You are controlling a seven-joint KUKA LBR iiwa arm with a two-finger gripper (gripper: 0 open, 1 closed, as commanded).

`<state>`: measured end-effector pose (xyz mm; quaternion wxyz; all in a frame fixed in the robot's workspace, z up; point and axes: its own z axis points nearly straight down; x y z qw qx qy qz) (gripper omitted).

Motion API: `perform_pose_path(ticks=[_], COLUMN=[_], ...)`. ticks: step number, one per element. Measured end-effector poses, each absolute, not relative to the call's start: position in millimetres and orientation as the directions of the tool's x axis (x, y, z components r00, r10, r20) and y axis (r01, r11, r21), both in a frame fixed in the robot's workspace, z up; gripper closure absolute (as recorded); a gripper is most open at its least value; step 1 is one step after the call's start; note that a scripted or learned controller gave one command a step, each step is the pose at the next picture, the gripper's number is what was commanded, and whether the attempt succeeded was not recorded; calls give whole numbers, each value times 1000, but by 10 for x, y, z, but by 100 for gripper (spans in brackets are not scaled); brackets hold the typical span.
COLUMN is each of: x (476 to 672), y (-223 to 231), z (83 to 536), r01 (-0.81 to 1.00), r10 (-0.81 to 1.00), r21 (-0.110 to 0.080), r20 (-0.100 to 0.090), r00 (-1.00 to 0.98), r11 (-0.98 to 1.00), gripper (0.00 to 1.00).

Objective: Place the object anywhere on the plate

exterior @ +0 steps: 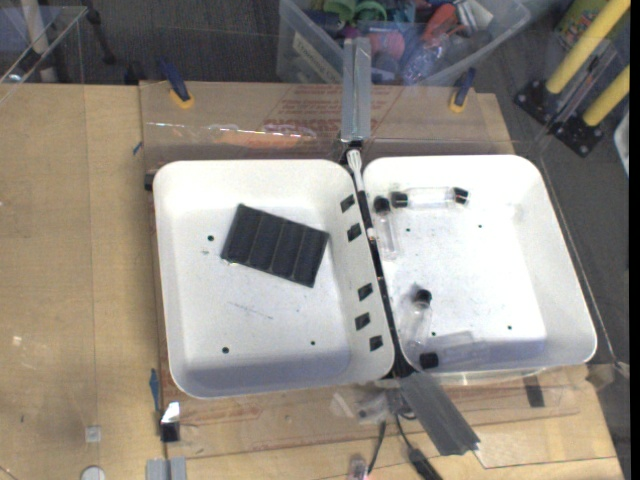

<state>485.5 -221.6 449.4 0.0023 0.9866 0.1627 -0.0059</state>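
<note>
The task is judged as not yet begun: nothing is laid on the dark ribbed plate (275,245), which lies flat in the left bin (190,358). The clear tubes with black caps (425,198), probably the objects to be moved, are found well to the right of the plate, in the right bin (560,308). Whether the gripper is spread or pressed together cannot be told

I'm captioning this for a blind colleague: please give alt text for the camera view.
Two shallow white bins sit side by side on a wooden bench; a dark ridged rectangular plate lies in the left bin, and several clear tubes with black caps lie in the right.
</note>
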Motion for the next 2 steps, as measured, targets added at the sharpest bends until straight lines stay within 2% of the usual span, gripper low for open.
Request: perform_pose_path(ticks=[1,2], x=[4856,4864], y=[-2214,-2215], z=[4493,4592], r01=[321,323], r10=[321,323], r21=[3,4], r20=[-13,-13], r00=[947,946], r11=[-947,-946], gripper=[0,100])
